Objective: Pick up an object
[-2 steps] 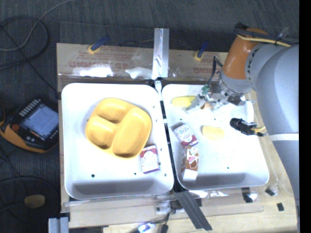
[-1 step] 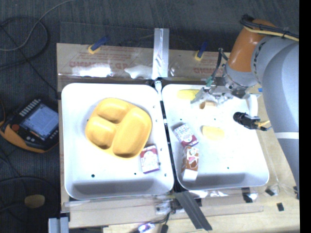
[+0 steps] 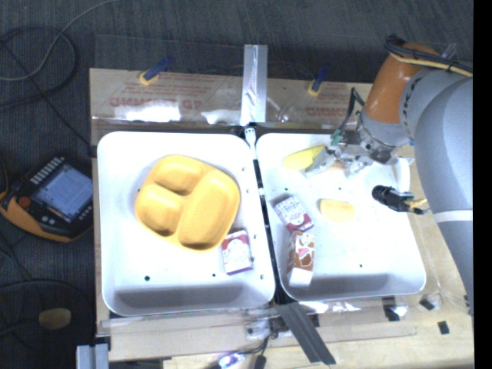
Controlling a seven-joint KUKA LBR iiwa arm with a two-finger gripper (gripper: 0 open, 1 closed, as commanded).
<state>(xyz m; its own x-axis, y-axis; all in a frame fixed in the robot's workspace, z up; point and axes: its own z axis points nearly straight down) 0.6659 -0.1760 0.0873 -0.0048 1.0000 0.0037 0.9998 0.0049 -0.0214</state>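
My gripper [image 3: 336, 165] hangs low over the back of the right bin [image 3: 400, 271], open, with bare bin floor between its fingers. A yellow banana-shaped piece [image 3: 301, 157] lies just left of the left fingertip, close to it or touching. A pale yellow flat piece [image 3: 336, 208] lies in front of the gripper. Two small printed cartons rest near the bin's left wall, one [image 3: 293, 212] mid-way and one [image 3: 302, 258] toward the front. The left bin [image 3: 123, 283] holds a large yellow lumpy object [image 3: 187, 200] and a small carton [image 3: 237, 252].
The grey arm [image 3: 450, 152] with its orange band [image 3: 393, 87] covers the right bin's right rim. A black fitting [image 3: 388, 197] juts from the arm over the bin. The divider [image 3: 261, 206] between the bins runs left of the cartons. A handheld pendant [image 3: 54, 198] lies off the bench at left.
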